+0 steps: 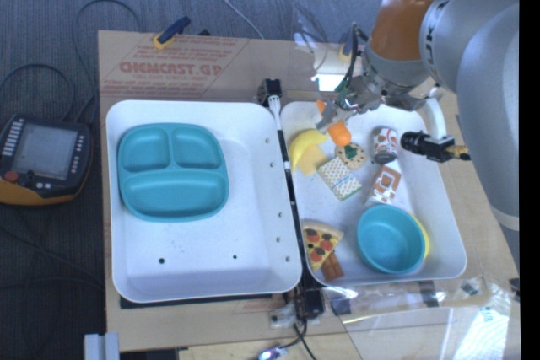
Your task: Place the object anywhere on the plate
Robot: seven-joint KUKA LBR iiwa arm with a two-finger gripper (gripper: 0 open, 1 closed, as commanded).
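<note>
— Gripper (336, 110) first: where does it sit?

— Low over the far end of the right bin (447, 259), its fingers close together, pinching an orange toy piece (339, 133) that hangs just beneath the tips.

— And around it?

— Touching the orange piece on its left lies a yellow wedge (307, 151). Directly nearer the camera from the gripper sits a checkered cracker (339, 178); to the gripper's right stand a small can (385, 144) and a red-and-white carton (386, 184).

— The plate?

— The teal divided plate (172, 171) rests in the left bin (202, 274), well apart from the gripper, off to its left. A blue bowl (390, 239) and a pizza slice (321, 244) lie at the right bin's near end.
</note>
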